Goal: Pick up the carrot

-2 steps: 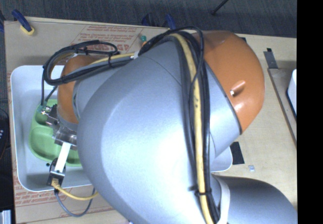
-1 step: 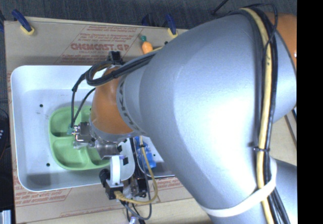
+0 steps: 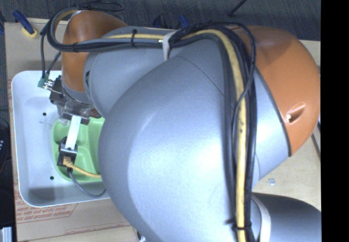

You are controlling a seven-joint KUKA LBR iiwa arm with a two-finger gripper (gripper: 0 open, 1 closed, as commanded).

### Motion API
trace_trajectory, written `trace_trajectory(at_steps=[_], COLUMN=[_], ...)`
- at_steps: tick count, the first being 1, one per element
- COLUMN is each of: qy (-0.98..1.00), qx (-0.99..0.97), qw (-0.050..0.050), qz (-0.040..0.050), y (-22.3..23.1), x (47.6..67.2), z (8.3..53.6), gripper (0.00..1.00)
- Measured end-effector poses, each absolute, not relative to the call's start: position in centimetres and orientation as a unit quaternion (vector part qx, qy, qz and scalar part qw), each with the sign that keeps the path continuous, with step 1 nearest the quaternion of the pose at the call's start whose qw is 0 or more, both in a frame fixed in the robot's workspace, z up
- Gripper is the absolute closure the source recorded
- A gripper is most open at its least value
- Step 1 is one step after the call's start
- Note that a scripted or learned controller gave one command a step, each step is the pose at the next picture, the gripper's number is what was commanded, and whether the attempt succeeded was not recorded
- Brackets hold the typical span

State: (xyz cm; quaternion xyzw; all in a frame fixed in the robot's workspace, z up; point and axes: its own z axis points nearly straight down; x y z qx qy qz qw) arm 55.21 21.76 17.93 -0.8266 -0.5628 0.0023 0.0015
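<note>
Overhead, most of the view is taken up by the arm [image 3: 180, 143], seen from close above. A broad grey link is swung in from the right, with a large orange cap on its right side. A bundle of black and yellow cables is strapped along its top. A second orange-brown section is seen at upper left, above the wrist, and from there the wrist is pointed down into the left white bin [image 3: 27, 126].

The pincer [image 3: 71, 110] is lowered inside that bin, toward its right half, directly over a pale green thing [image 3: 87, 148] that is laid on the bin floor. The dark upper body of the pincer is made out, but its lower end is lost against the green thing and the edge of the grey link. It cannot be told whether the pincer is released or clenched. Contact with the green thing cannot be judged either.

The place of the carrot cannot be told, since much of the bin's right side is covered by the arm. The bin's left half is seen as white floor with a few small dark specks. The tan bench [image 3: 300, 181] is glimpsed at lower right. On it, at far upper left past the bin's corner, a small blue and yellow thing [image 3: 23, 23] is noted.
</note>
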Motion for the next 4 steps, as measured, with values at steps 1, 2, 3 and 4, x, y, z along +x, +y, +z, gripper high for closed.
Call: trace_trajectory(at_steps=[1, 2, 3, 4], qy=[-0.748, -0.664, -0.577, -0.634], qx=[-0.664, -0.748, -0.817, -0.774], qw=[0.001, 0.001, 0.001, 0.002], qz=[0.0013, 0.0011, 0.0009, 0.0023], y=[16.0, 15.0, 15.4, 15.2], x=[55.1, 57.4, 62.8, 60.9], z=[23.0, 31.8, 41.9, 33.2], gripper=[1.00, 1.00, 1.00, 1.00])
